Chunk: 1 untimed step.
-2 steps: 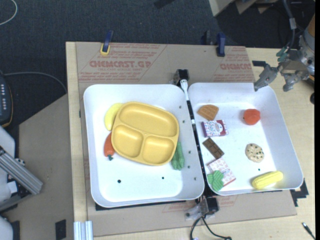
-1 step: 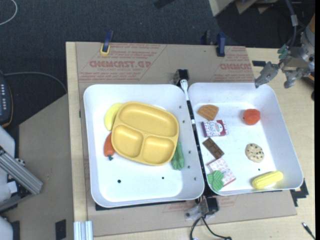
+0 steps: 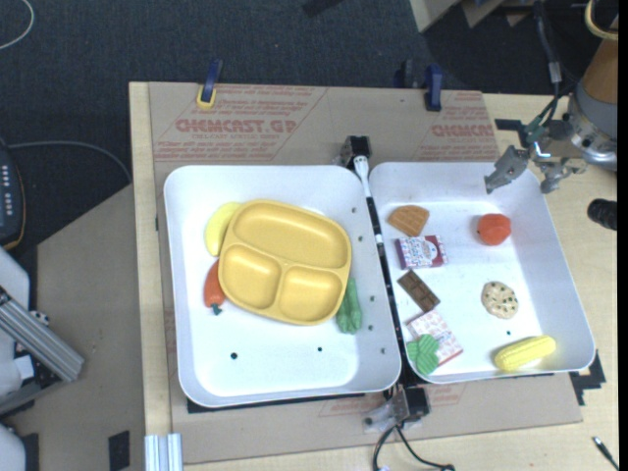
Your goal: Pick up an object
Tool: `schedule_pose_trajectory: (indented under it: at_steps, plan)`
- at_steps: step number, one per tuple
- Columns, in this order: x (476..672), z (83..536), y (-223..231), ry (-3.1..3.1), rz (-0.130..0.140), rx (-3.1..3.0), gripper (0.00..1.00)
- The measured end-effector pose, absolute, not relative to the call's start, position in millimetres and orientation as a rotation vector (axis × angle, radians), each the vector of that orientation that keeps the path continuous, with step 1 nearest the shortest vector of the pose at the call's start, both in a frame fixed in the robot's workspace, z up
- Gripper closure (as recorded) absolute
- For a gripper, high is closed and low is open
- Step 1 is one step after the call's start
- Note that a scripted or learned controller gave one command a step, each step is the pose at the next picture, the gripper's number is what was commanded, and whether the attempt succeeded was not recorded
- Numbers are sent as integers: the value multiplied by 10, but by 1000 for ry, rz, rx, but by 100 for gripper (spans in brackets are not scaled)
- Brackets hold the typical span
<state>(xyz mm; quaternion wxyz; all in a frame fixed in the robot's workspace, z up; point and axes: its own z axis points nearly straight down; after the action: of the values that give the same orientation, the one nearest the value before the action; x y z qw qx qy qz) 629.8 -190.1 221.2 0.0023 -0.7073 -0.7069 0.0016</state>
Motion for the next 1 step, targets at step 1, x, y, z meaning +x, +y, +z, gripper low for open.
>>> schedule_pose_trajectory:
  at_steps: [1]
  plan:
    - [6273, 1574, -1921, -2217, 6, -2217, 0]
